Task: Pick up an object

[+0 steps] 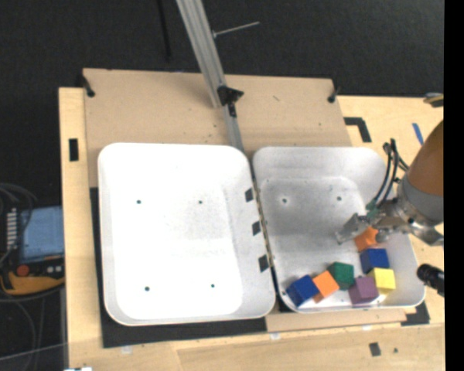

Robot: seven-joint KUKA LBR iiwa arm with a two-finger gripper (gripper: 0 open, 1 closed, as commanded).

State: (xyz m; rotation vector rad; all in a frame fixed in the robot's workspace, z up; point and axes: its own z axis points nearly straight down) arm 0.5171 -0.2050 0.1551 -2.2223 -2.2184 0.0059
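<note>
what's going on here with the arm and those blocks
The arm's gripper is down in the right bin, just above an orange block. Whether it grips that block can't be told. Other blocks lie along the bin's near edge: blue, orange, green, purple, yellow.

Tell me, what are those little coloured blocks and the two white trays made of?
The blocks look like painted wood or plastic: solid matte colours, crisp edges; which one is hard to tell. The right bin and left bin look like moulded plastic: smooth, rounded corners, the right one scuffed grey.
</note>
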